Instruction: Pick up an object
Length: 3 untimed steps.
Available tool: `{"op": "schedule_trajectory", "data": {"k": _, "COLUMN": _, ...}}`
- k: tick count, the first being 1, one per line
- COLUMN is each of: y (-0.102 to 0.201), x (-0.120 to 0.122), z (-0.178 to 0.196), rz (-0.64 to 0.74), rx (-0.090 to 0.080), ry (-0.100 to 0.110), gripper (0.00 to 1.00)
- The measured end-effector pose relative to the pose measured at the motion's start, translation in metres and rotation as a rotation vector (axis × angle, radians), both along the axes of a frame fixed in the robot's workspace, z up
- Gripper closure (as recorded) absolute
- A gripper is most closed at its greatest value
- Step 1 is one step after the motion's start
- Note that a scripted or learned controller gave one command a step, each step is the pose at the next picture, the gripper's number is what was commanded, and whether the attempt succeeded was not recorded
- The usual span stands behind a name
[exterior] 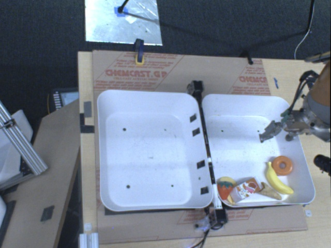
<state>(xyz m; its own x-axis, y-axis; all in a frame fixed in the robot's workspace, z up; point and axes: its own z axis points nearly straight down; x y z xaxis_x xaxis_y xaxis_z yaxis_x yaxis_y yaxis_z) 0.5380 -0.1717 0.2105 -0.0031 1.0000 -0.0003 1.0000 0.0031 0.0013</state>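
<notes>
Objects for picking lie clustered in the lower right of the frame, along the near wall of the right bin (243, 110): a yellow banana (277, 180) with an orange round piece (282, 165) just above it, a red and white packet (245, 189) to the left of the banana, and a small orange and red fruit-like item (225, 186) at the packet's left end. The gripper (271, 130) hangs at the right side of the frame over the right bin's upper right part, well apart from the cluster; nothing is visible in it, and whether its pincer is parted or closed cannot be told. The left bin (106, 138) fills the centre left of the frame.
</notes>
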Motion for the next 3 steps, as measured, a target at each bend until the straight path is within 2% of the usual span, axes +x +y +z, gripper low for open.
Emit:
{"op": "schedule_trajectory", "data": {"k": 1, "y": 0.062, "x": 0.021, "z": 0.133, "rz": 0.010, "rx": -0.001, "ry": -0.016, "gripper": 0.00}}
{"op": "schedule_trajectory", "data": {"k": 2, "y": 0.106, "x": 0.007, "z": 0.221, "rz": 0.007, "rx": 0.000, "ry": -0.012, "gripper": 0.00}}
{"op": "schedule_trajectory", "data": {"k": 3, "y": 0.165, "x": -0.026, "z": 0.276, "rz": 0.008, "rx": 0.002, "ry": -0.008, "gripper": 0.00}}
